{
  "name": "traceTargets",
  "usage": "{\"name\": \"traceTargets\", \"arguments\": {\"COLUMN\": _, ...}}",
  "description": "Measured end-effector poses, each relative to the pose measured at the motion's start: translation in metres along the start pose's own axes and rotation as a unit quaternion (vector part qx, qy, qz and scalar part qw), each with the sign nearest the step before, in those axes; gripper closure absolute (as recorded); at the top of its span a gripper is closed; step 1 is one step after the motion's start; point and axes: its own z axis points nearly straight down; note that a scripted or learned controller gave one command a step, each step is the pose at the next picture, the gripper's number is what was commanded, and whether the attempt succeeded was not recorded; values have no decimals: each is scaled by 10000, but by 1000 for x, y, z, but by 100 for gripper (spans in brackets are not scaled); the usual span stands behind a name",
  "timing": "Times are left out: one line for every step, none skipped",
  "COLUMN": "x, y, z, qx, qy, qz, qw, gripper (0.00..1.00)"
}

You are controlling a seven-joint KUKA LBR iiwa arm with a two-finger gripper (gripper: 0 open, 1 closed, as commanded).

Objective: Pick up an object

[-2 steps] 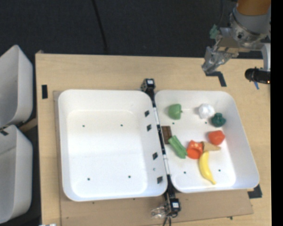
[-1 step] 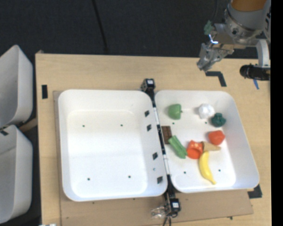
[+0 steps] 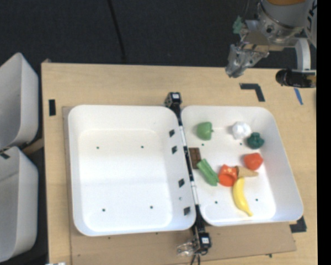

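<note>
Hanging high over the far right corner of the bench, the gripper [image 3: 238, 66] is sitting well clear of both bins, and I am reading that as a staging height: from up there the arm [image 3: 284, 7] can swing over any target without clipping a bin wall. Nothing is between its fingers. Whether they are spread or closed I cannot tell from this slanted view; the tips are blurring into one grey lump.

Everything worth picking is sitting in the right bin [image 3: 284, 203]. I am seeing a green pepper [image 3: 204, 130] near the divider, a white ball-like piece [image 3: 240, 129] just beside a dark green piece [image 3: 255, 141], and a red piece [image 3: 253, 160] below those. Lower down, a green cucumber-like piece [image 3: 207, 171], an orange-red piece [image 3: 228, 175] and a banana [image 3: 241, 196] are crowding together, touching or nearly so. A small brown block [image 3: 195, 157] is lying against the divider.

The left bin [image 3: 121, 170] is waiting as the drop side, I am guessing.

Judging from here, the green pepper is looking like the easiest pick, since it is standing apart from its neighbours and fingers could close around it freely. The clustered pieces are risking a double grab or a nudge.
</note>
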Motion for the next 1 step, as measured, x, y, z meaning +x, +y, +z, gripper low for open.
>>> {"name": "traceTargets", "arguments": {"x": 21, "y": 0, "z": -9, "qx": 3, "qy": -3, "qz": 2, "qw": 10000, "gripper": 100}}
